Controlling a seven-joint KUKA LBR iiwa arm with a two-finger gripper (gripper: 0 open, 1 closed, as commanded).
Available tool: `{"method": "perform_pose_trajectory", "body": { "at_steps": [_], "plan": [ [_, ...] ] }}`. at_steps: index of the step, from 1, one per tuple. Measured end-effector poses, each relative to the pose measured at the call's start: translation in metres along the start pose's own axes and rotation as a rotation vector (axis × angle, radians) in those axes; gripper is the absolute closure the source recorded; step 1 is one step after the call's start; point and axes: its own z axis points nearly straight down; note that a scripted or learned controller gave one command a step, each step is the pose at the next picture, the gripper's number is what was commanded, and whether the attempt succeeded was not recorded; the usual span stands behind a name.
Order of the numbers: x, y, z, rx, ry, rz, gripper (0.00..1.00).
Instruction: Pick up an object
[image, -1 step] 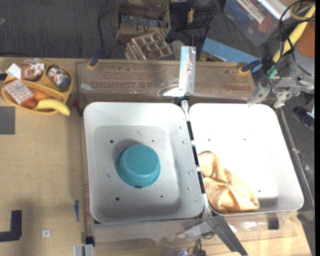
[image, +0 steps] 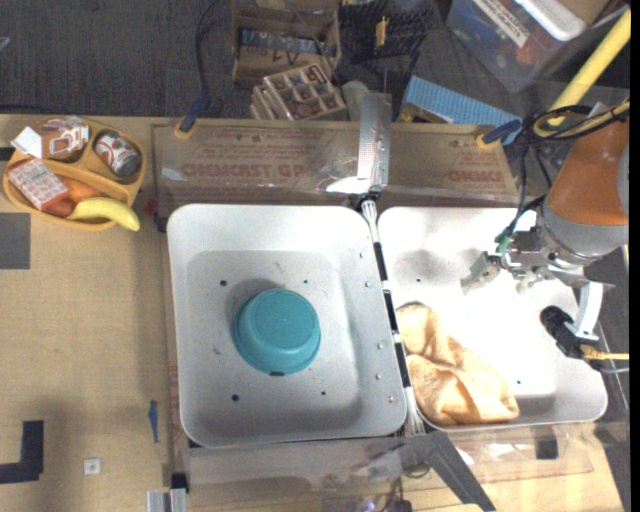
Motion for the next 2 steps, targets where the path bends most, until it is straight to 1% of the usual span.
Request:
{"method": "perform_pose_trajectory", "body": {
  "at_steps": [1,2],
  "plan": [
    [0.053,-0.033,0.029,0.002,0.001,-0.074,0.0],
    [0.052,-0.07,0.059,-0.01,0.001,-0.276,0.0]
  ]
}}
